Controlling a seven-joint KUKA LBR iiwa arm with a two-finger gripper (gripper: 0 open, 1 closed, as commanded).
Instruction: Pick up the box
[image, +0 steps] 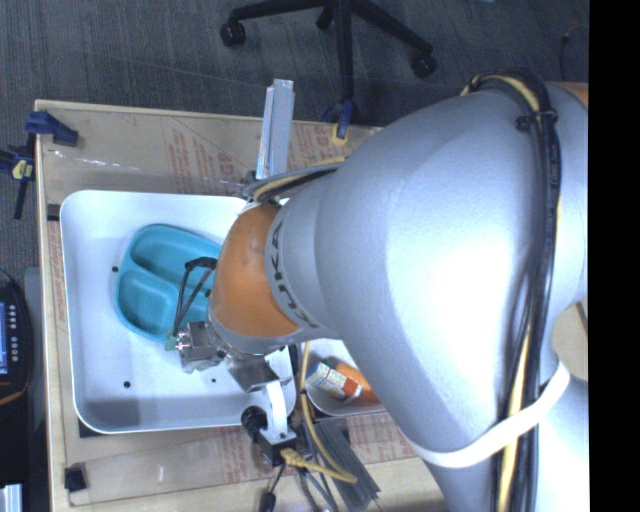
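A teal, shallow, moulded box-like container (155, 280) lies in the left white bin (90, 330), towards its far left part. My grey arm with its orange band (250, 285) reaches across from the right and covers the bin's right half. The gripper (197, 350) hangs at the container's near right corner, low over the bin floor. I cannot make out whether it touches the container.
An orange and white item (340, 381) shows in the right bin (330, 405) under the arm, most of it hidden. A metal upright (275, 125) stands behind the bins. Black cables (300, 470) trail at the bench's front edge.
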